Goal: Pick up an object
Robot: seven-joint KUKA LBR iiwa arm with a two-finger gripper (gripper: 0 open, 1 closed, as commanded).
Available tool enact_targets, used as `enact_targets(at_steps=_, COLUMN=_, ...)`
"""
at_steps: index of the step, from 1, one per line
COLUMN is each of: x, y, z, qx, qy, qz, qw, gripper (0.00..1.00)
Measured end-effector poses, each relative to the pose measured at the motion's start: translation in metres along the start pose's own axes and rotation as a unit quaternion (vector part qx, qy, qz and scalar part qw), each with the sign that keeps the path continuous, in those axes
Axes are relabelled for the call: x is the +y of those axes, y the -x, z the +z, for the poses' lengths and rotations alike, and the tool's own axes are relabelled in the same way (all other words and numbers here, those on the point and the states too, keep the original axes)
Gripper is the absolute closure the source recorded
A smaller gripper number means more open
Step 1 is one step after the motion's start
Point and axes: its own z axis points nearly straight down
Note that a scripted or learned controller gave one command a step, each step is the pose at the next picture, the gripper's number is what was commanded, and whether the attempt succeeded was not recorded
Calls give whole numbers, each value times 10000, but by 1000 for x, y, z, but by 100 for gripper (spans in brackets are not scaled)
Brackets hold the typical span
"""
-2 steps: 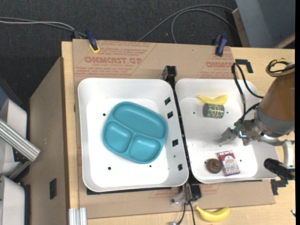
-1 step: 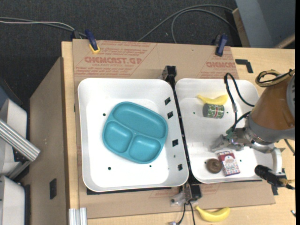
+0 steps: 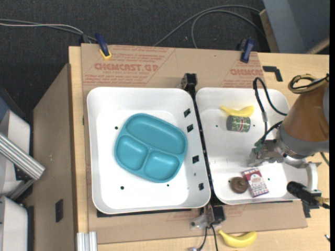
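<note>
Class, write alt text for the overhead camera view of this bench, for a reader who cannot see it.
A grey robot arm's claw hangs over the right white bin, which holds a yellow plastic banana, a small green can, a round brown object and a small red-and-white box. The left white bin holds a teal three-compartment plastic tray.

left bin (image 3: 99, 140): white, dotted with a few small black marks
right bin (image 3: 220, 192): white
divided plate (image 3: 150, 147): turquoise, plain
banana (image 3: 236, 110): yellow, far side of right bin
can (image 3: 238, 123): green patterned label, pale ends
round object (image 3: 238, 185): brown, near side of right bin
small box (image 3: 256, 183): red and white print
arm (image 3: 309, 124): orange band over grey
bench board (image 3: 131, 61): tan cardboard, red lettering
second banana (image 3: 238, 238): yellow, at near edge of board
clamps (image 3: 103, 47): blue and yellow at far left, blue at far right
floor (image 3: 157, 9): dark grey
</note>
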Motion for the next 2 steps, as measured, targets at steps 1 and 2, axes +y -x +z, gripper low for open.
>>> enact_targets(at_steps=1, x=2, y=-2, z=-43, qx=-13, qy=14, qz=-10, qw=10000, gripper=100)
enact_targets(at_steps=2, x=2, y=0, z=-86, qx=-16, qy=23, qz=-12, qw=10000, gripper=100)
